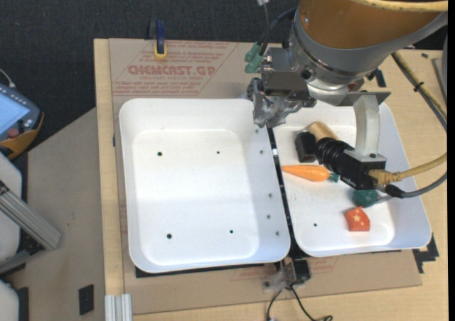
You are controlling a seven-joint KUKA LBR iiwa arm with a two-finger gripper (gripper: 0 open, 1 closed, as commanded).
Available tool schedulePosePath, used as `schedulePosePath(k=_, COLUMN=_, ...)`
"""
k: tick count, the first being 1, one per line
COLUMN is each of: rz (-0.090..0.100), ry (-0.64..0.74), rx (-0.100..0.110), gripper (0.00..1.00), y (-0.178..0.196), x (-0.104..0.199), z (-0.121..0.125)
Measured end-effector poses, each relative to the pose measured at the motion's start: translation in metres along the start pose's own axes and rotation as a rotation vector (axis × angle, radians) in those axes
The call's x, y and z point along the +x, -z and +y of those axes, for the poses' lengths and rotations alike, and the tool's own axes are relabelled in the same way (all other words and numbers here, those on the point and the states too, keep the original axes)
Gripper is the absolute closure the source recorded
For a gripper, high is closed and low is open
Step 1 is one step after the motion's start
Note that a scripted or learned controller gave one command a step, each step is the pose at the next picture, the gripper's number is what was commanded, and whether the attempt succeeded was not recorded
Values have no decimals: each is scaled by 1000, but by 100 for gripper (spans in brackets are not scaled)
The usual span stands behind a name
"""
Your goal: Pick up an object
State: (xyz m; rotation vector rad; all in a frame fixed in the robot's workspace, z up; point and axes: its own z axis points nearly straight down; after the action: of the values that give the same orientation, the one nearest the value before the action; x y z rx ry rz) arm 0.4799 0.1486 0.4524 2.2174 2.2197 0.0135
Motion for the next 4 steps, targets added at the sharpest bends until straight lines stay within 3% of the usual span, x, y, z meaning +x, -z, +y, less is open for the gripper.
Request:
schedulePosePath(k=1, rz=-1, ry=1, rx=3, gripper=100, y=32, x=23, z=15)
schedulePosePath(k=2, rz=1, ry=5, rx=4, gripper=100, y=65, x=72, z=0)
schedulePosePath(k=3, rz=-2, ry=-2, rx=4, gripper=100, y=83, x=76, z=33)
schedulePosePath(k=4, rz=-4, ry=1, rx=13, gripper=100, y=70, x=76, z=-2)
